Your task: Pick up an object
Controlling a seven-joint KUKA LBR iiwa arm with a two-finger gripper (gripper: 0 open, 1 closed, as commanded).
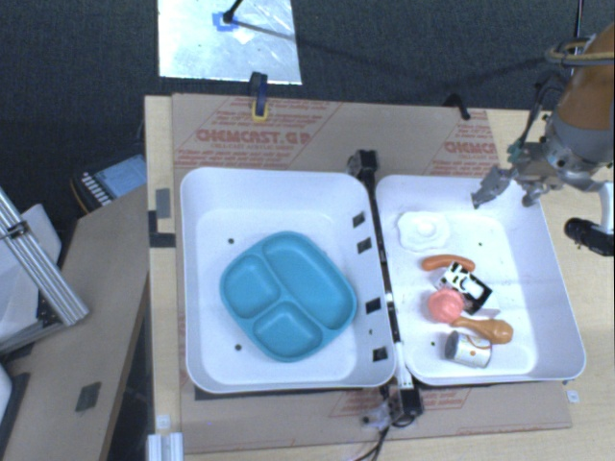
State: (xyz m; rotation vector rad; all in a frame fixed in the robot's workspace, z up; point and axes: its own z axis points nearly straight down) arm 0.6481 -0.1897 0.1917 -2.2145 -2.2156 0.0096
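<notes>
My gripper (506,191) hangs over the far right corner of the right bin (553,286), its two fingers spread open with nothing between them. Below it in that bin lie a white fried-egg toy (423,230), an orange sausage (448,263), a black-and-white block (465,286), a pink round piece (445,305), a tan drumstick-shaped piece (488,329) and a small silver can (468,350). The gripper is apart from all of them, up and to the right of the egg.
The left bin (207,209) holds a blue divided plate (286,296). A black divider with clips (375,257) runs between the bins. Cardboard lies under both bins; a shiny metal sheet (229,27) sits at the far back.
</notes>
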